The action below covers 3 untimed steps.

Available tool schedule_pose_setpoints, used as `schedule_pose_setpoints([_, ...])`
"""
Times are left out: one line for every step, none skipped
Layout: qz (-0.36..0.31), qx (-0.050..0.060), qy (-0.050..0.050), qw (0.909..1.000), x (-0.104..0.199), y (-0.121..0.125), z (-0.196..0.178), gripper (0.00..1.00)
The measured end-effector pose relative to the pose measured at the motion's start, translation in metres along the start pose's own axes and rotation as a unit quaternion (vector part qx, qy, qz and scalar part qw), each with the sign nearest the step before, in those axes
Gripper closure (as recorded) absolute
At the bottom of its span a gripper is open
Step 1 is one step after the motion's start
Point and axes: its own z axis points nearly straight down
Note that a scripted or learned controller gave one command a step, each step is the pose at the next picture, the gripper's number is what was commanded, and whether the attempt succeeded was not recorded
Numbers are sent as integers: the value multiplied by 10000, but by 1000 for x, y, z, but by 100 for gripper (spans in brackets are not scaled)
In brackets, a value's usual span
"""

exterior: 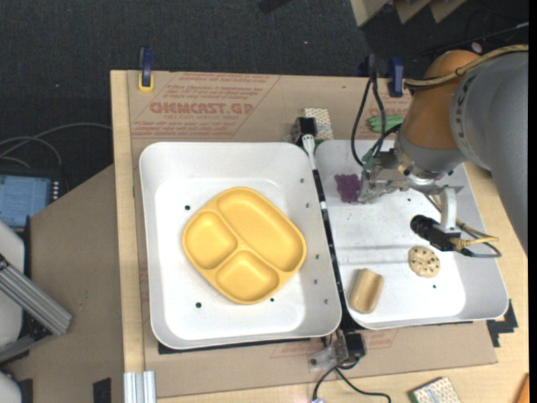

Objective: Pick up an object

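The right bin [470, 309] holds three loose things. A small purple object [345, 186] lies near the bin's back left corner. A tan cylinder [366, 290] rests near the front edge, and a round beige disc with dark dots [424, 260] sits to the right of the middle. My gripper [372, 185] hangs low over the back of this bin, just right of the purple object and very close to it. Nothing shows as held.
The left bin [159, 183] carries a yellow plate [242, 243] with three compartments. A raised divider [322, 217] separates the two bins. The grey arm with its orange band [432, 112] crosses the right bin's back right corner.
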Motion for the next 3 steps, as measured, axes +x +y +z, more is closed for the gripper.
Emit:
schedule_pose_setpoints([-2, 5, -1, 10000, 0, 0, 1, 0])
schedule_pose_setpoints([-14, -24, -5, 10000, 5, 34, 11, 0])
schedule_pose_setpoints([15, 55, 10, 10000, 1, -80, 11, 0])
